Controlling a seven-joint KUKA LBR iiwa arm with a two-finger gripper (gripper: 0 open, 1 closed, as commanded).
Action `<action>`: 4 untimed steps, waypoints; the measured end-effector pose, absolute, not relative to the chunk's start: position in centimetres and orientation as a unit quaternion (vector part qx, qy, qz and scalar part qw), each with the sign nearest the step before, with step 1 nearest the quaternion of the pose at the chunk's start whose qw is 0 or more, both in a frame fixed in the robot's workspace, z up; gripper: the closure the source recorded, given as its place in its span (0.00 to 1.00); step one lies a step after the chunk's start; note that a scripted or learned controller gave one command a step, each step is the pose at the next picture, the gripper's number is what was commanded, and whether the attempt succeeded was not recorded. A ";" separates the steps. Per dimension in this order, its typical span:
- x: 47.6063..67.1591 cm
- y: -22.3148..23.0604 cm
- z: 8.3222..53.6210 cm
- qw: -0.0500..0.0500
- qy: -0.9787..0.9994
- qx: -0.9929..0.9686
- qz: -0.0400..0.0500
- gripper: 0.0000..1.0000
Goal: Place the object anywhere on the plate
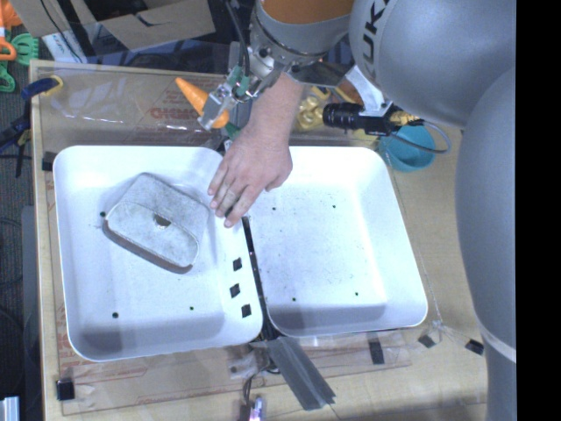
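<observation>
Pincer (230,96) gripping fake hand (250,175), beside plate (153,222)

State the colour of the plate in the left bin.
Speckled grey with a darker brown rim, the plate, seen in the camera view.

The right bin (351,261) lies open below me, its floor bare. In the left bin (96,314) the grey plate (153,220) fills the middle; bare floor runs along its near side. A rubber hand (252,167) hangs across the seam between the bins, blocking that crossing.
</observation>
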State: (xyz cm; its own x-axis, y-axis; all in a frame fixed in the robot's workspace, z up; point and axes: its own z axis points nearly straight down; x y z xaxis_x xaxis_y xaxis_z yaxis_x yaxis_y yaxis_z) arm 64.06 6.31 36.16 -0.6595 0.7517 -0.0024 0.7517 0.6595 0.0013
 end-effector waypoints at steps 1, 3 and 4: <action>62.2 -3.5 25.5 -0.001 0.862 0.507 -0.001 1.00; 64.8 4.4 29.4 0.000 0.846 0.533 -0.001 1.00; 64.1 -2.3 35.3 0.000 0.802 0.597 -0.001 1.00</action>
